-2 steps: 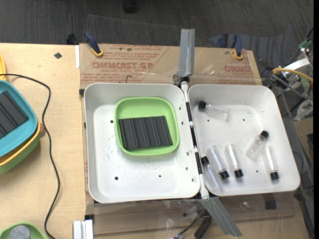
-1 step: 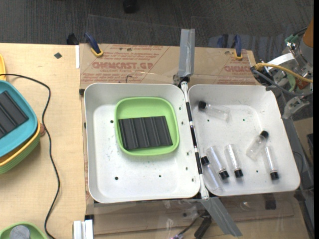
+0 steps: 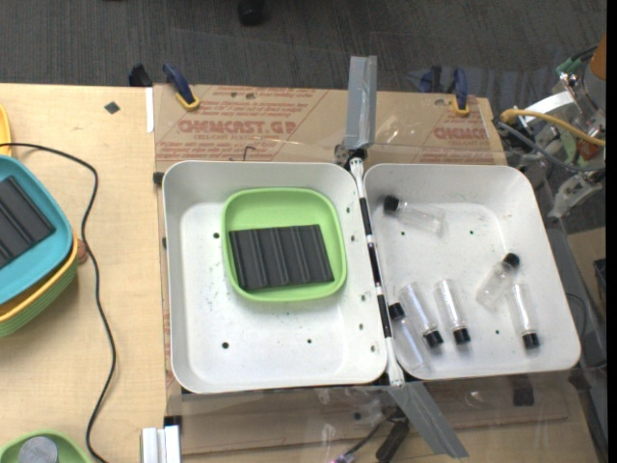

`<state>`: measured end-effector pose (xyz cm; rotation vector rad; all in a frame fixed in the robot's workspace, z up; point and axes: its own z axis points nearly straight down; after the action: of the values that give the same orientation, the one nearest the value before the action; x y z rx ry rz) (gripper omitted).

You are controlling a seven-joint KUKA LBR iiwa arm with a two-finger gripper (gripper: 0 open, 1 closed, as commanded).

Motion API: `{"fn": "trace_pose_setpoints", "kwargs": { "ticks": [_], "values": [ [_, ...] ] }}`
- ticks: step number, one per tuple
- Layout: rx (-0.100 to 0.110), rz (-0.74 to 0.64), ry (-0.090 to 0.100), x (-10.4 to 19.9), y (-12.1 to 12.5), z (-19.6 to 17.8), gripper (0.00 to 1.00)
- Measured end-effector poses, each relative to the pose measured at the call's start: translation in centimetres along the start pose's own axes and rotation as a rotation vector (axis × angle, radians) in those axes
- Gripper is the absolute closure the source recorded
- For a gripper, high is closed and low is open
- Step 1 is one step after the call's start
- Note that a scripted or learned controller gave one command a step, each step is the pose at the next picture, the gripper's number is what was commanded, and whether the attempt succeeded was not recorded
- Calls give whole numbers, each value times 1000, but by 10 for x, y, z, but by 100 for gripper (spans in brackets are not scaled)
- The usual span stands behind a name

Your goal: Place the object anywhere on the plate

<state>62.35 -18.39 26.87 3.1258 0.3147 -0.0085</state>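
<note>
Vials [image 3: 446, 309], clear with black caps, lie scattered in the right bin [image 3: 540, 210]; green plate [image 3: 281, 202] sits in the left bin [image 3: 193, 287], bearing a dark ribbed mat [image 3: 281, 257]; arm [image 3: 581, 114] at the right edge, grip state impossible to tell.

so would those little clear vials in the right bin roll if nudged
Probably. The vials look round and lie on their sides on the smooth floor of the right bin, so a sideways push would likely roll them. They look clear, thin and light, maybe slippery to pinch.
</note>
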Motion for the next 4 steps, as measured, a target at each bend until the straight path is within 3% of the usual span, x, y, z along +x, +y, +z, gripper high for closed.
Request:
{"fn": "trace_pose_setpoints", "kwargs": {
  "ticks": [1, 4],
  "values": [
    [0, -9, 1, 5, 41, 34, 0],
    [2, 1, 1, -14, 37, 7, 0]
  ]
}}
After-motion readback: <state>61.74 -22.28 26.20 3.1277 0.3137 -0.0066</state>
